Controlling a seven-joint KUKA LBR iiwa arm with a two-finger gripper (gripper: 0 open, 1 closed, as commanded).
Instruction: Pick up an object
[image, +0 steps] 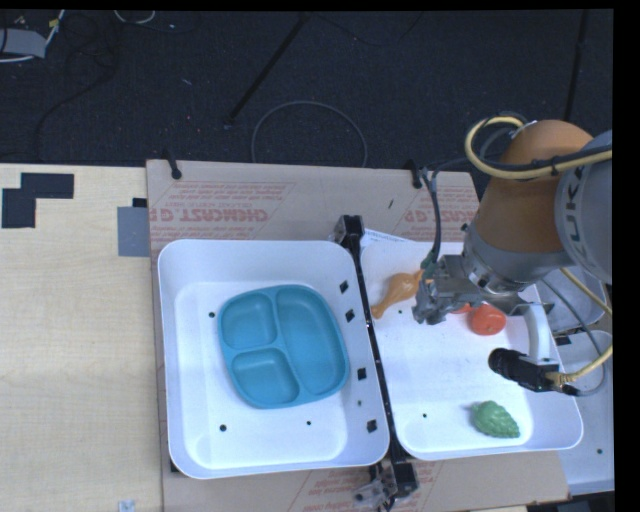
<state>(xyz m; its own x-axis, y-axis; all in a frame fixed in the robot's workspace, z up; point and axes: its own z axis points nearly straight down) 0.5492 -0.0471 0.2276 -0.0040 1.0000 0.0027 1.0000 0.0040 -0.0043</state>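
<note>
My gripper (432, 305) hangs over the back of the right bin (440, 440), just right of an orange-yellow toy (397, 292) that lies by the bin's left wall. A red-orange round thing (488, 319) sits just to the gripper's right, partly behind the wrist. A green leafy toy (496, 419) lies near the bin's front right corner. Nothing shows between the fingers from this angle.
The left bin (190, 420) holds a blue divided plate (282, 344). A black divider (362, 330) runs between the two bins. The arm's grey and orange body covers the right bin's back right part.
</note>
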